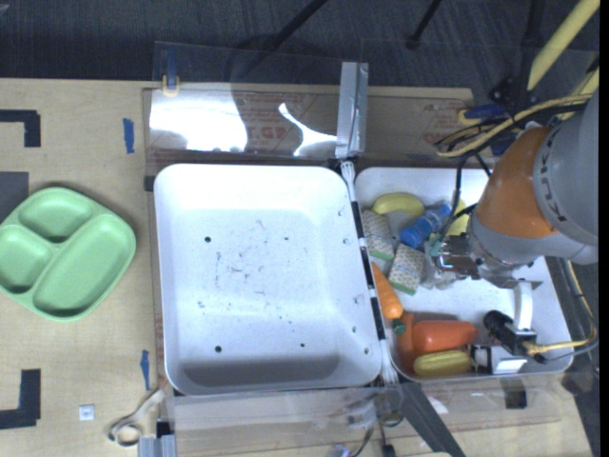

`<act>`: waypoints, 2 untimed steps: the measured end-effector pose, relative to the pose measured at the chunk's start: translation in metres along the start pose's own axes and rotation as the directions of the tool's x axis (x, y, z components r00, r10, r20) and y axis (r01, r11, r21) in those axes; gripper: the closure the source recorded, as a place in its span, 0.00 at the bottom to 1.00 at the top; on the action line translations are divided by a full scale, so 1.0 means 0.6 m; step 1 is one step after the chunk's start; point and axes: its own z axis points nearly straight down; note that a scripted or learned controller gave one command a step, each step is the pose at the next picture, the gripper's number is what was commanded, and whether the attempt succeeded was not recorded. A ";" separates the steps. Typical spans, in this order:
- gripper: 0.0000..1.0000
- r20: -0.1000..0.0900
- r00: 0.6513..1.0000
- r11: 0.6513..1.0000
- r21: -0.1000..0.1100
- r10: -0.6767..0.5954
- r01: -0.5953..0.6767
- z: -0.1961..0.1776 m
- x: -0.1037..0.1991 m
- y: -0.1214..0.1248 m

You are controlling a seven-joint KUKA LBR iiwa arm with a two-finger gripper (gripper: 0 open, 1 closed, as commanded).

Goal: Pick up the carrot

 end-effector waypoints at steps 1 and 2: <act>1.00 -0.005 0.998 0.998 0.012 -0.059 0.059 -0.159 0.031 -0.075; 1.00 -0.001 0.954 0.954 0.016 0.300 -0.300 -0.050 -0.048 -0.098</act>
